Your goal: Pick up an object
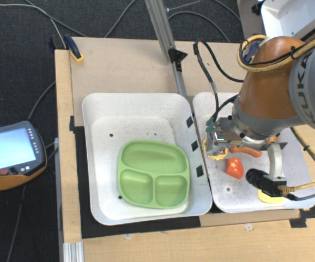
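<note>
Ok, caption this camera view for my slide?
Two-finger gripper low in right white bin above orange block; green divided tray in left.

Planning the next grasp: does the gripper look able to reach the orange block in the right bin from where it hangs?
Probably yes. The orange block lies uncovered in the right bin, just beside the gripper, with nothing between them.

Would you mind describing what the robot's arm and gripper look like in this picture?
The arm is grey with dark lettering on its casing, and a broad, rounded orange band sits above the wrist. Black cables loop beside it. The gripper is a small metallic assembly beneath the band.
</note>
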You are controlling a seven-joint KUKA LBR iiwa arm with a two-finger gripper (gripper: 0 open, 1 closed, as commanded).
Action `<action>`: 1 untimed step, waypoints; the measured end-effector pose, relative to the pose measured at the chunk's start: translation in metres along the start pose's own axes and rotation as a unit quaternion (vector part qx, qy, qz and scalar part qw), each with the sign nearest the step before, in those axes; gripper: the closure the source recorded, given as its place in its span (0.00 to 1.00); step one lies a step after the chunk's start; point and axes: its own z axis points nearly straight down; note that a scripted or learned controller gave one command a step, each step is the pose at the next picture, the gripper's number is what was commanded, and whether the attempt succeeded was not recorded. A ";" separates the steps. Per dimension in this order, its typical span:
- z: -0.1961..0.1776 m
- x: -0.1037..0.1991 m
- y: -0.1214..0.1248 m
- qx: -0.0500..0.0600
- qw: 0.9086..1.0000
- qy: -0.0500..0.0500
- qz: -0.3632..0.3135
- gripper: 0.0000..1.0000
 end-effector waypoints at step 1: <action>-0.001 0.053 -0.001 -0.001 1.000 -0.001 0.000 1.00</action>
